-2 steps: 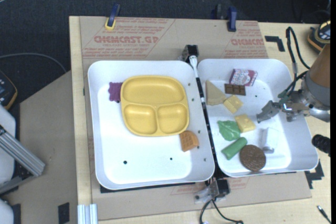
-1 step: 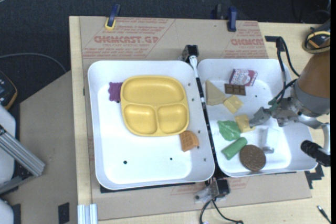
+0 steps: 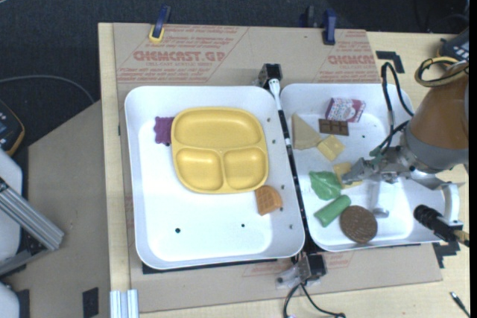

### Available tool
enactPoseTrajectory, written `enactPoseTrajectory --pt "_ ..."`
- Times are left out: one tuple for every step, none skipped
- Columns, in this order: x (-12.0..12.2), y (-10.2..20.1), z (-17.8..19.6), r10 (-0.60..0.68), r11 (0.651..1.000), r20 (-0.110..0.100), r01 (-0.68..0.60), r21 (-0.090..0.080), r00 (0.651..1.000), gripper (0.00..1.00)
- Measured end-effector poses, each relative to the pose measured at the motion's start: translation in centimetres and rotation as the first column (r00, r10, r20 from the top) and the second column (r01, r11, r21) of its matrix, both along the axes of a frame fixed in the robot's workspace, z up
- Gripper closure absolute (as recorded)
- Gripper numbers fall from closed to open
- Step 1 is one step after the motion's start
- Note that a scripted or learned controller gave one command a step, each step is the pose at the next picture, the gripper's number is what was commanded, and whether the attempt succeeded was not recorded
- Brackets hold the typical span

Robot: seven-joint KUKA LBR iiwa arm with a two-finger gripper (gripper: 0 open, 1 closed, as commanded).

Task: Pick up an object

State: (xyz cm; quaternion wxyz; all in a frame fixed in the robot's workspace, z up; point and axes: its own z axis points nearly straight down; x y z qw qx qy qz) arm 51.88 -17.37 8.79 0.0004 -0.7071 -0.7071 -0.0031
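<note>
My gripper hangs low over the middle of the right bin, reaching in from the right. Just to its left lie a small yellow piece, a green leaf-shaped toy and a green pod. A round brown cookie sits below the gripper near the bin's front. Further back are a beige wedge, a dark chocolate bar and a pink and white packet. I see nothing held.
The left bin holds a yellow divided plate, a purple piece at the plate's left and a brown waffle piece near the divider. Black cables loop over the right bin's far side.
</note>
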Motion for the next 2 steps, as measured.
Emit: enactPoseTrajectory --pt "0.3 -0.2 1.5 0.0 1.0 0.012 0.0 -0.007 1.0 1.0" --pt "0.3 -0.6 7.8 0.0 1.0 0.003 0.0 -0.009 1.0 1.0"
